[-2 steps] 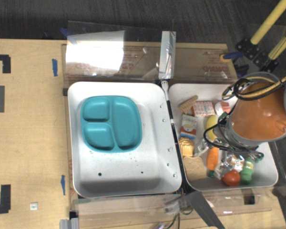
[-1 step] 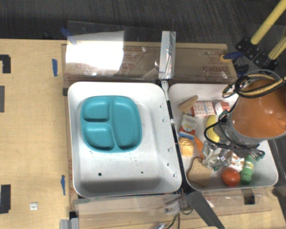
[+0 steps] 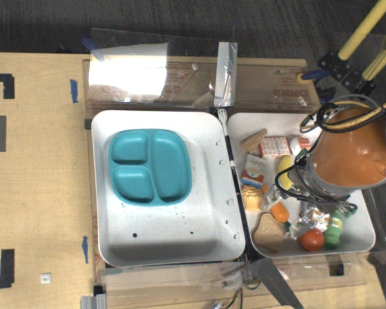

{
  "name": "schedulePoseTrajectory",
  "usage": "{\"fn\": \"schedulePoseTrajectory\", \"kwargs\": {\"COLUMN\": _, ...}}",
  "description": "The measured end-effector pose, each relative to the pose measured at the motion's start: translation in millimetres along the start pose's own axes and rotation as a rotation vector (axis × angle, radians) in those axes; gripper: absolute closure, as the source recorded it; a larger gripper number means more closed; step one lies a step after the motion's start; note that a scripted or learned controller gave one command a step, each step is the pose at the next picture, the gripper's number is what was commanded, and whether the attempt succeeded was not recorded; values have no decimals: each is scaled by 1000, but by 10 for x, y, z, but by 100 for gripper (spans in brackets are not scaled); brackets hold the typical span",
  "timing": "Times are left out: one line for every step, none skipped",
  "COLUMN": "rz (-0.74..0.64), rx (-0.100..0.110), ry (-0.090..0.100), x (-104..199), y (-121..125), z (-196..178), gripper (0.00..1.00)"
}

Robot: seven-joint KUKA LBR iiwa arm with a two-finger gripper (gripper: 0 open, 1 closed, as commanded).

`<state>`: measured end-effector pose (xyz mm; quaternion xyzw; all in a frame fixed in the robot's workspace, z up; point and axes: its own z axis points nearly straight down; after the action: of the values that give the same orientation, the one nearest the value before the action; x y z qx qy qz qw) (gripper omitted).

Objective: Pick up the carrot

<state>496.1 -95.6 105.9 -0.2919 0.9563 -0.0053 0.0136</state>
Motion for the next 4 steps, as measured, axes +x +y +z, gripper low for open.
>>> {"fn": "schedulePoseTrajectory", "kwargs": {"rz": -2, "rx": 3, "ry": -7, "x": -33, "y": 1, "z": -106, "gripper": 100}}
{"fn": "schedulePoseTrajectory", "kwargs": {"rz": -2, "rx": 3, "ry": -6, "x": -31, "y": 2, "z": -102, "gripper": 0}}
{"fn": "schedulePoseTrajectory", "kwargs": {"rz": -117, "rx": -8, "ry": 7, "x": 63, "y": -99, "z": 155, "gripper": 0}}
{"fn": "schedulePoseTrajectory", "kwargs": {"rz": -119, "rx": -3, "ry": -4, "x": 9, "y": -96, "z": 32, "gripper": 100}}
